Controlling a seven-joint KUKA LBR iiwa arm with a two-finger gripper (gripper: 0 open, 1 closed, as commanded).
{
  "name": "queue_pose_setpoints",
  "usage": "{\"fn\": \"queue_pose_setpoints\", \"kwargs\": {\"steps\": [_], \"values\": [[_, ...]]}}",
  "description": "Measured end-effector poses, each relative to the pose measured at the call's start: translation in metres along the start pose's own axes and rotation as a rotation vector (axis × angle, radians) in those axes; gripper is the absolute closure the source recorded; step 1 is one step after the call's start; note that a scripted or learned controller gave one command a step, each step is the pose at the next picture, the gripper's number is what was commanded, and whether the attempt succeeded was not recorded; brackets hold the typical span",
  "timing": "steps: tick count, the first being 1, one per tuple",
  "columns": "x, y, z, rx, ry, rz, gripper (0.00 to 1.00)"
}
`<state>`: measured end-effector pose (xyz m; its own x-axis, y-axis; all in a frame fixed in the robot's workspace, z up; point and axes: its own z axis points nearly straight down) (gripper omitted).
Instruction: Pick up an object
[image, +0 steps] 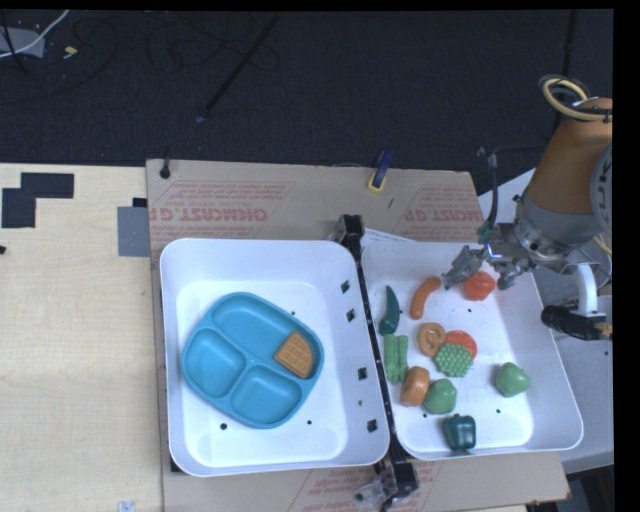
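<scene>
My gripper (484, 274) hangs over the far part of the right bin (545, 420), fingers spread wide, so it is open. A small red toy tomato (480, 288) lies between and just below the fingertips; neither finger visibly presses on it. An orange sausage (425, 295) lies just left of the gripper. Toward the front are a dark green chili (390, 310), green beans (397, 357), an orange ring (432, 337), a bumpy green piece (455, 359), a light green pepper (511, 379) and a dark green pepper (459, 431).
The left bin (190, 270) holds a blue divided plate (235, 365) with a tan waffle (295, 354) in one compartment. A black divider (366, 340) runs between the bins. The arm's orange band (575, 160) rises at the right.
</scene>
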<state>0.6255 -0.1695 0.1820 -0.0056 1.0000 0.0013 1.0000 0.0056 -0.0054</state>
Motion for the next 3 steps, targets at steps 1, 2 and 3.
{"fn": "queue_pose_setpoints", "kwargs": {"steps": [1,2,3], "values": [[-0.006,-0.003,0.046,-0.002,-0.001,0.004,0.00],[-0.003,-0.003,0.096,-0.002,0.000,0.003,0.00],[-0.004,-0.003,0.085,-0.002,0.000,0.004,1.00]]}}
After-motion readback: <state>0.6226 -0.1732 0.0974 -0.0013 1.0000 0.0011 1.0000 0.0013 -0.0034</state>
